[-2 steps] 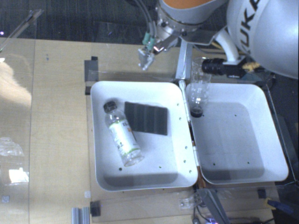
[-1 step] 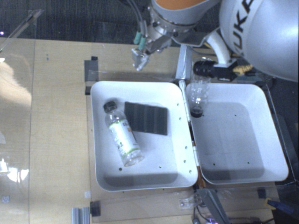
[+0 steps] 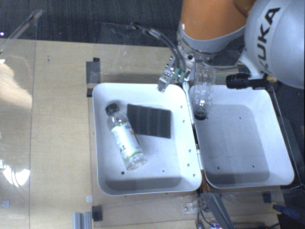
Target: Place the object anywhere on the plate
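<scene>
Status: transfer step in hand, placement not yet done. Gripper point(image 3: 200, 73) poised over the seam between the two bins; grip state cannot be told, the wrist housing masking the contact. Clear plastic bottle point(image 3: 201, 95) hanging directly below the gripper, cap down, upper end lost under the wrist. Presumed carried, not confirmed.

Plate point(image 3: 149, 120) lying across the seam from the gripper, in the further white bin point(image 3: 143, 189), lower than the hanging bottle and well apart from it. Second bottle point(image 3: 125, 138) lying flat just beside the plate, on its side away from the gripper.

Recommended: lift the cap clear of both bin rims, carry over the plate's middle, lower until supported, then release. Avoid the edge nearest the lying bottle.

Materials: bottle transparent, thin-walled, cylindrical, dark cap; likely to roll once laid down. Plate dark, matt, flat, rectangular, no visible lip. Nearer bin point(image 3: 248, 184) glossy white, shallow, rounded corners.
</scene>
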